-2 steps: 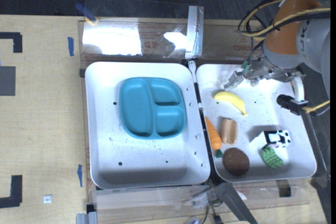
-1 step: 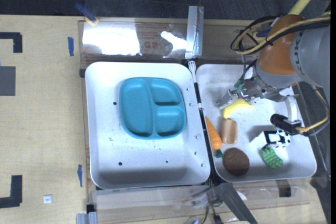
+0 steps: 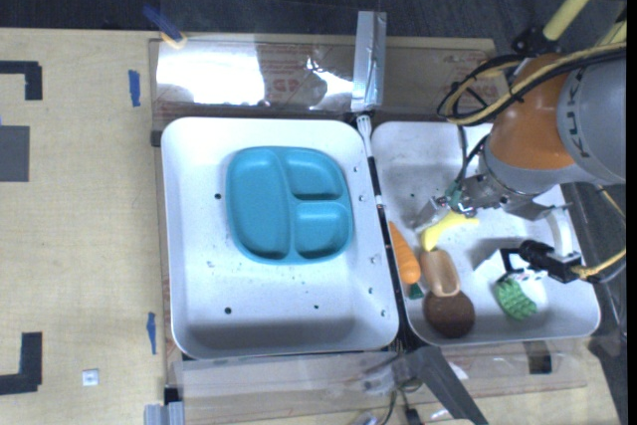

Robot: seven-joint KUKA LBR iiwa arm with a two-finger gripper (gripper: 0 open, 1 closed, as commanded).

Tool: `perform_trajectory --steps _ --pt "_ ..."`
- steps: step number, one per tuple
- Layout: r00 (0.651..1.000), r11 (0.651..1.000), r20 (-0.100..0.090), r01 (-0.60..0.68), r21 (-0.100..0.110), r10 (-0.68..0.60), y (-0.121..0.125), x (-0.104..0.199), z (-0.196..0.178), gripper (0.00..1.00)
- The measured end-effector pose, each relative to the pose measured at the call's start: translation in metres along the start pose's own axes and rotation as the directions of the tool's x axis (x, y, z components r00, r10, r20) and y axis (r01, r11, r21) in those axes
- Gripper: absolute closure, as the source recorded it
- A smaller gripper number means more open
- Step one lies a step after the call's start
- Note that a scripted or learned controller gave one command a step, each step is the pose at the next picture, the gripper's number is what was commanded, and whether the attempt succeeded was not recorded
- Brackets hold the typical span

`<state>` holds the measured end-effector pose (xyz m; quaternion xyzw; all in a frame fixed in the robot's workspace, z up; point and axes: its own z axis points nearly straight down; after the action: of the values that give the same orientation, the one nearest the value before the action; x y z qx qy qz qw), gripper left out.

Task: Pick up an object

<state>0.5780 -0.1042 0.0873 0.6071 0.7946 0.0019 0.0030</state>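
Left bin: holds a blue divided plate at its centre.
Right bin: all the small items sit along its near side.
Arm: reaches in from the right; gripper low over the banana, grip state cannot be told.
Banana: mid-bin, probably light, smooth plastic; grasp across its middle.
Neighbours: carrot left, brown ball near, green piece right.

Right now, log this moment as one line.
arm: over right bin | gripper: above banana | nearby: carrot, brown ball | left bin: blue tray
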Motion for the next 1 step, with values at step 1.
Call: perform_trajectory --steps 1 --pt "0.997 0.997 0.000 0.075 -0.002 -0.075 -0.0505 0.0171 -0.0009 0.00"
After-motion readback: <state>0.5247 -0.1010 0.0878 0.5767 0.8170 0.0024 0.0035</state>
